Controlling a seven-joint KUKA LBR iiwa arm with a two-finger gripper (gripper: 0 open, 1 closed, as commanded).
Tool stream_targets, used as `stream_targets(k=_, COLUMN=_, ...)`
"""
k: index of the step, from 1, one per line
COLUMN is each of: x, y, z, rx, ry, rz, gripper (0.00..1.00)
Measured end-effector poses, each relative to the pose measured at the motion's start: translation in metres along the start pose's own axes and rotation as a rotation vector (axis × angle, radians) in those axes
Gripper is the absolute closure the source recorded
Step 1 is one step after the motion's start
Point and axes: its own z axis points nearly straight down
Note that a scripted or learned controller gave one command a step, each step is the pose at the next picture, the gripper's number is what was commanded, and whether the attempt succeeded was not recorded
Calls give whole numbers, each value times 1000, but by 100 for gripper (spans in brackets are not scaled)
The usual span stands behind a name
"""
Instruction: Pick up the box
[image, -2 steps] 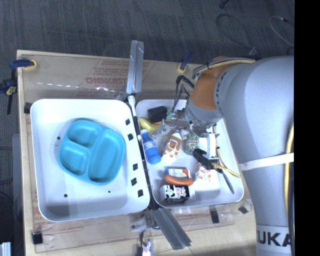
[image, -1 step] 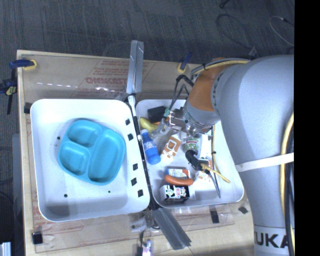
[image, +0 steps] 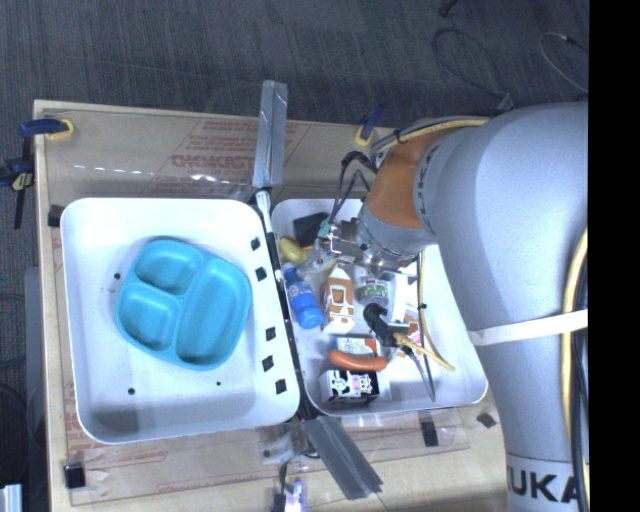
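A small white and orange box lies in the middle of the right bin. A black and white box rests near that bin's front wall. My gripper hangs over the back half of the right bin, just behind the white and orange box, under the grey wrist with its orange band. The arm hides much of the gripper, and I cannot tell whether anything is in its grasp.
Beside the boxes lie a blue bottle, a yellow item, a black item, a green-labelled packet and an orange-red piece. The left bin holds a blue divided tray. The arm covers the bench's right side.
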Motion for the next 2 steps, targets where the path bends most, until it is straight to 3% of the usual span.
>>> stream_targets(k=1, x=15, y=-41, z=-23, rx=19, ry=10, rz=51, gripper=0)
stream_targets(k=2, x=12, y=-41, z=-33, rx=20, ry=6, rz=51, gripper=100)
